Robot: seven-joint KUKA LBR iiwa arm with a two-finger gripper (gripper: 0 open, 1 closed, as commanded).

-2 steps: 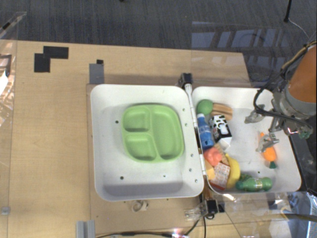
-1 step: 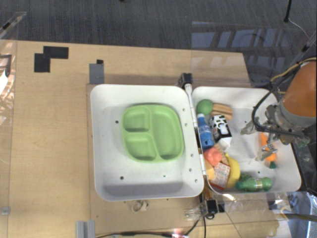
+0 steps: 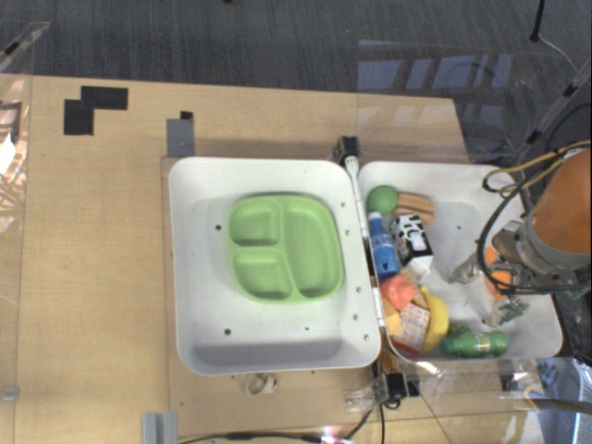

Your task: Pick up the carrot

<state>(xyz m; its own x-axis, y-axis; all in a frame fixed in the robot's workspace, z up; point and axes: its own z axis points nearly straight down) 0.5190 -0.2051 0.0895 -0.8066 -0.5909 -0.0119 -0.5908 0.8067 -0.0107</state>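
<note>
Green catches our eye first: a divided plate point(image 3: 282, 248) sits in the left bin point(image 3: 199, 331). In the right bin point(image 3: 453, 213), toys crowd the left wall: a green ball point(image 3: 381, 198), a blue bottle point(image 3: 380, 244), a black-and-white box point(image 3: 413, 234), a pink piece point(image 3: 399, 291), a yellow banana point(image 3: 436, 314) and a green vegetable point(image 3: 474, 343) along the lower edge.

We see the carrot point(image 3: 500, 276) only as a small orange patch at the bin's right side, tucked right against the gripper point(image 3: 487, 291) and mostly hidden by it, well apart from the toy cluster. We cannot tell whether the gripper is clenched or released.

Entering from the frame's right edge, the arm point(image 3: 564, 213) points down into the bin, cables looping above it.
</note>
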